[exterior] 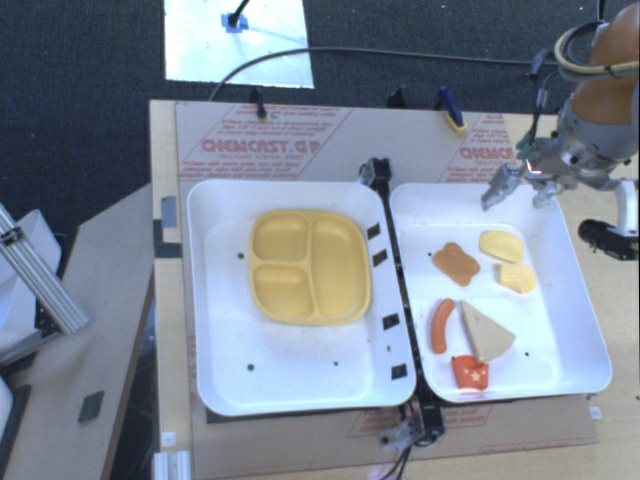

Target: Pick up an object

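Observation:
My gripper [521, 192] hangs open over the far edge of the right bin [585, 298], with nothing between its fingers. Below it in that bin lie several toy foods. An orange-brown piece [456, 263] sits left of a pale yellow oval [501, 245] and a yellow wedge [518, 279]. Nearer the front are a red sausage [441, 325], a beige triangular slice [485, 331] and a small red piece [470, 372]. All of them lie apart from the gripper.
The left bin [225, 368] holds a yellow divided plate [308, 266]. A black clip strip [392, 288] joins the two bins. Cables and a blue clamp [450, 108] lie on the board behind the bins.

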### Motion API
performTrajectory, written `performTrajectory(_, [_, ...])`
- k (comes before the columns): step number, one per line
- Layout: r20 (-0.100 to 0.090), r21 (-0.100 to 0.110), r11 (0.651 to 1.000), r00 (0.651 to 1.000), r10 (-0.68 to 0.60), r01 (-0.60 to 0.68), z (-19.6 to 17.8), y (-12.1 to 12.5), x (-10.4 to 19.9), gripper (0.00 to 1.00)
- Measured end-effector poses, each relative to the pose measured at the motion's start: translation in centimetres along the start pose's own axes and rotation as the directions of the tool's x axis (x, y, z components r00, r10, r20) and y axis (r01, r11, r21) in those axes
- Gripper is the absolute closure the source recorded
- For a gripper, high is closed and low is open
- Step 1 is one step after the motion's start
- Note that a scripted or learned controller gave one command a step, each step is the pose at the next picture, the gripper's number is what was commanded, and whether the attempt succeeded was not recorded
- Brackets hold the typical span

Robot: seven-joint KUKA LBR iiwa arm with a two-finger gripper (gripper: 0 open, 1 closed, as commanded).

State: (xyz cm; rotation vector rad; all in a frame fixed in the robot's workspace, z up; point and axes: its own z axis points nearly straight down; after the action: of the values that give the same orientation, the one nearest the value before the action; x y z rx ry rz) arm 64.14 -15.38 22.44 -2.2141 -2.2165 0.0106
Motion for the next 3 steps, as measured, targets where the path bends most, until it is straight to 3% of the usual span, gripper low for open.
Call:
performTrajectory(1, [0.002, -0.013, 1.000, 1.000, -0.002, 0.002, -0.9, 0.2, 0.0, 0.00])
performTrajectory(3, [0.002, -0.011, 1.000, 1.000, -0.006, 0.006, 8.5, 1.5, 0.2, 0.00])
